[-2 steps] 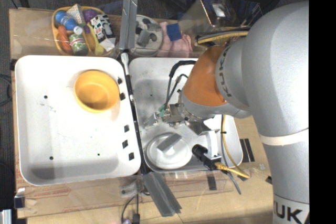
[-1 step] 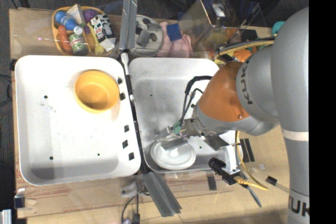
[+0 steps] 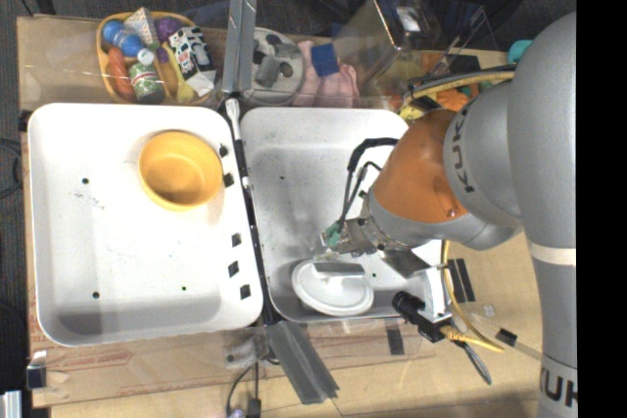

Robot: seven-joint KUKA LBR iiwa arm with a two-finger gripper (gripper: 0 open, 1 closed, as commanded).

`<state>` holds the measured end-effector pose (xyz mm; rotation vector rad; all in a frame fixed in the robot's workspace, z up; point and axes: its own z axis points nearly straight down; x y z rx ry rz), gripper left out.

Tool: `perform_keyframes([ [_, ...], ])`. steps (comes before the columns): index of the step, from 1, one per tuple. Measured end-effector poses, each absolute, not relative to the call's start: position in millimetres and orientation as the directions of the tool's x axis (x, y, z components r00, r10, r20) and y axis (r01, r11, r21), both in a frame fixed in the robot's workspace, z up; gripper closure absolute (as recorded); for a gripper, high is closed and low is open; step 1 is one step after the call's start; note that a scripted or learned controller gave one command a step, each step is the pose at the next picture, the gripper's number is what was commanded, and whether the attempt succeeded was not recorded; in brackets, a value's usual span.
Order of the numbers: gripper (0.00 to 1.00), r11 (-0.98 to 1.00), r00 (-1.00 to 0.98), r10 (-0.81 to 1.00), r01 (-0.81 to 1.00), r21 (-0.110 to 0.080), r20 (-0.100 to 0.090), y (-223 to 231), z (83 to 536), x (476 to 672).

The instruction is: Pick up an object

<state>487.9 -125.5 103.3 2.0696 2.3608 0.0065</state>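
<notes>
My gripper [image 3: 345, 255] sits in the right bin [image 3: 294, 162], low down over its near end. Can't tell from here what state it's in, since the wrist and its grey housing cover it.

White dish [image 3: 331, 291] lies in the right bin at the near wall, directly under and just nearer than the gripper. Its far rim runs under the gripper; contact unclear. Nothing visibly lifted, dish looks flat on the bin floor.

A black cable [image 3: 364, 152] loops over the right bin from my wrist toward its far wall. My orange band [image 3: 416, 176] hangs above the right half of that bin.

Just left of the right bin, sharing the middle divider: left bin [image 3: 59, 240]. Yellow bowl [image 3: 180, 169] sits upright in its far part, well apart from the dish and closer to the divider than to the left wall.

Beyond the right bin, on the bench: a grey part [image 3: 271, 64] and pink cloth [image 3: 331, 85] with a blue block [image 3: 324, 60] on it, just past the far wall. Further left of those, beyond the left bin, a yellow basket [image 3: 110, 32] packed with small mixed items.
</notes>
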Motion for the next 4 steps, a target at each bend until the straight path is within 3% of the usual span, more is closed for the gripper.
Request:
perform_keyframes([
  [1,0.0,0.131,-0.131,0.991,0.991,0.005,0.001,-125,103,487.9],
  [2,0.0,0.189,-0.189,0.982,0.982,-0.003,0.002,-152,138,512.3],
  [3,0.0,0.272,-0.272,0.962,0.962,0.012,-0.003,-145,97,481.5],
  [4,0.0,0.025,-0.025,1.0,1.0,-0.002,0.0,-210,132,492.5],
])
